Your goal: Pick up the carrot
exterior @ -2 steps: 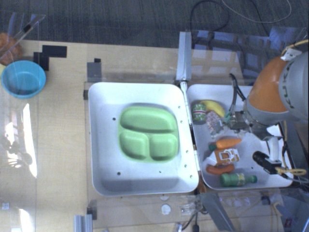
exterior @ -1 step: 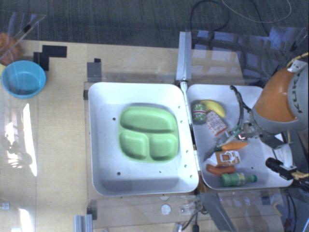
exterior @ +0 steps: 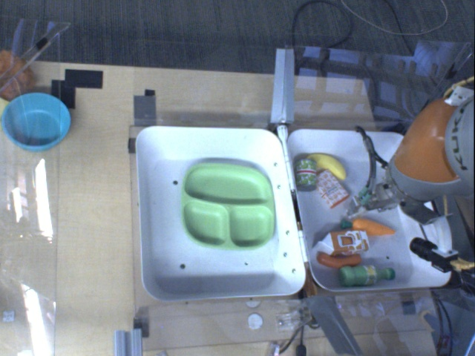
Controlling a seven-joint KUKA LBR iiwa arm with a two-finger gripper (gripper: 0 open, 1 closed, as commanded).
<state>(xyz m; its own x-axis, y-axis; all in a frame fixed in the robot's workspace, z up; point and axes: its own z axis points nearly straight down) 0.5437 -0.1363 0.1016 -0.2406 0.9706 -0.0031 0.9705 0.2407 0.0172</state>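
Camera view: hand (exterior: pixel 373 196) just above carrot (exterior: pixel 373 228), grip unclear.

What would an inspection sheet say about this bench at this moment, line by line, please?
Surface: wooden bench bearing the left white bin and the right white bin side by side.
Job's things: carrot lying in the right bin, tip towards the arm, not lifted.
Clutter: green divided tray in the left bin; in the right bin a banana, a small can, a red-and-white packet, an orange carton, a red sausage-shaped thing, a green bottle.
Grippers: claw just above the carrot; finger state unclear.
Cables: black cable running to the claw; cables looped on the floor.
Surroundings: blue bowl at the bench's left; dark carpet beyond.
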